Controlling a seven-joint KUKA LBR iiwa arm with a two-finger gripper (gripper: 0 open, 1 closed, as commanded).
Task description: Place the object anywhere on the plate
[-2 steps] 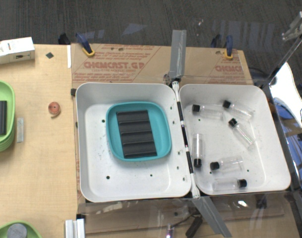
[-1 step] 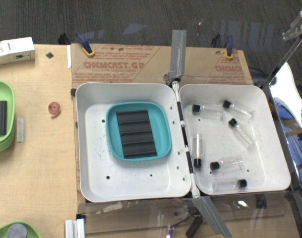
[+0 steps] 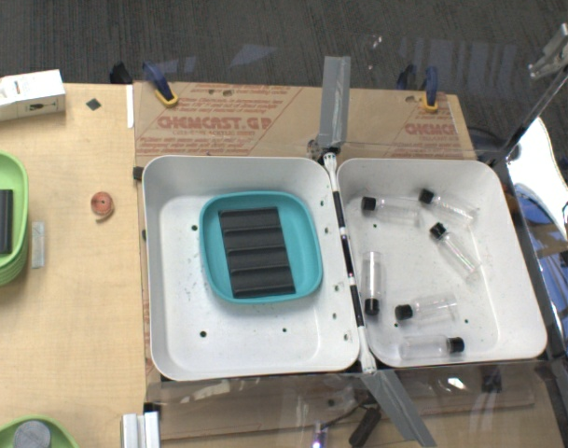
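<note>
Two white bins, one teal plate, six clear black-capped tubes

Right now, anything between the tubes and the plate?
Only the two bins' adjoining rims. The tubes lie in the right bin; the teal plate, in the left bin, carries a black ridged insert.

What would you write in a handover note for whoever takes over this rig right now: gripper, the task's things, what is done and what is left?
Gripper: not in the camera view.
Teal plate: in the left bin, carrying a black ridged insert.
Objects: six clear vials with black caps lie loose in the right bin, e.g. one near the divider and one at the front.
Done: no vial on the plate.
Left: pick a vial and place it on the plate.
</note>
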